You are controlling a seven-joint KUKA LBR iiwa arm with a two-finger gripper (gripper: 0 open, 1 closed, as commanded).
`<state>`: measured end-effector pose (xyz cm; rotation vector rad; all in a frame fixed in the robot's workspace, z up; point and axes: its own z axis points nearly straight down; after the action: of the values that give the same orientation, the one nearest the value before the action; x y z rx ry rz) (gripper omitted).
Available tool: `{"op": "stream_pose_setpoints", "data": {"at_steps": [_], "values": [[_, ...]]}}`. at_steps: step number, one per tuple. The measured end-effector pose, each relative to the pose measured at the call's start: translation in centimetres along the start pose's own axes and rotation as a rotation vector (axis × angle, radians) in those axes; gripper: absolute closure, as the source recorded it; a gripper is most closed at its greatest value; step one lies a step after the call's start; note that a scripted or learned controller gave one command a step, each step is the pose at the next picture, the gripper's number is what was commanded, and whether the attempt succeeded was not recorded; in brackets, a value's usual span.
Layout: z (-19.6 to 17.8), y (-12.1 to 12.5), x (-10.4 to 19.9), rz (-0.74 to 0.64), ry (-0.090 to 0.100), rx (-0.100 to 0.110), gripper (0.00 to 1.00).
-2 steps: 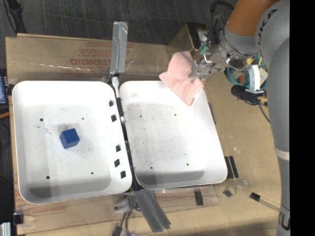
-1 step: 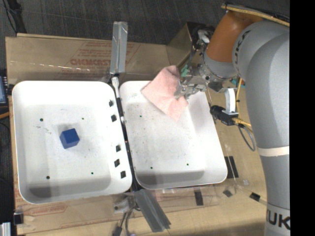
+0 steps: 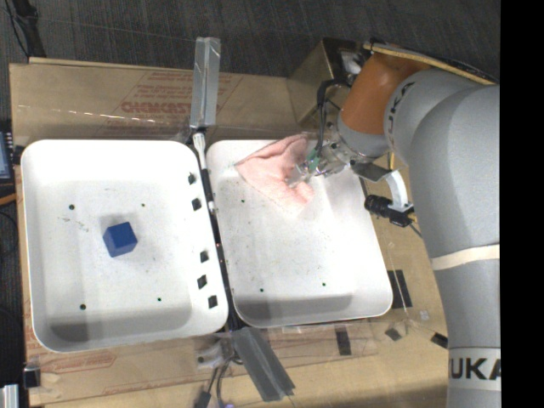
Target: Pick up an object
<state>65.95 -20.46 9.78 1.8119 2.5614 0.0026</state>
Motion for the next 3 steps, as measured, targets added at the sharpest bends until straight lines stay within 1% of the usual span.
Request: {"op": "stream_pose_setpoints", "data": {"at_steps": [1, 2, 3], "values": [[-1.7, 1.6, 5.4, -0.276, 0.006, 0.008, 0.00], [-3.1, -0.6, 4.3, -0.469, 0.006, 0.006, 0.00], [0.0, 2.1, 8.6, -0.161, 0.003, 0.006, 0.00]]}}
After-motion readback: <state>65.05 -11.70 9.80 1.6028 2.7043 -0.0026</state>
